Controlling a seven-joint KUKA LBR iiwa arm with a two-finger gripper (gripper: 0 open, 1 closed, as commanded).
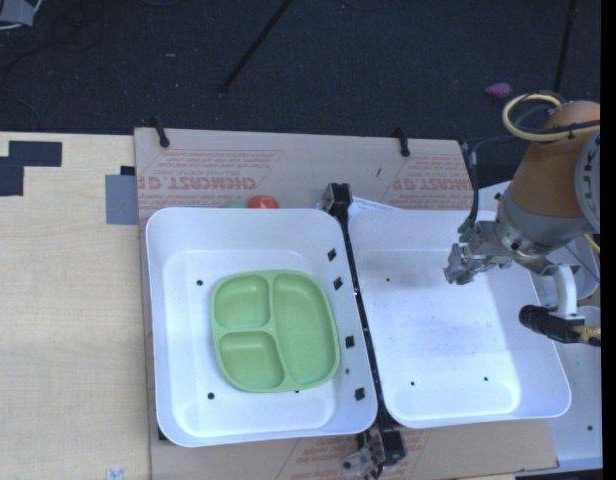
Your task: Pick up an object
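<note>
Hand: you are looking at it hanging over the upper right part of the right bin, at the end of the grey arm that is reaching in from the right. Whether it is apart or together you cannot tell from this slant; nothing is showing in its grip.

Right bin: it is lying directly under the hand, white and shallow, its floor showing only faint speckling and a few dark dots.

Divider: a dark strip with small clips is running between the two bins, where their rims are meeting.

Left bin: it is sitting just beside the right one and is carrying the one object you can pick.

Plate: a green plate with three compartments is lying flat in the middle of the left bin, well apart from the hand and across the divider from it.

Red item: a small red and green thing is peeking out just behind the far rim of the left bin; you cannot tell what it is.

Cardboard: a printed sheet is lying beneath both bins on the table.

Progress: you are seeing the task at its very start, as a judgement. No grasp is made. Crossing to the left bin, coming down on the plate, closing and lifting are all left.
</note>
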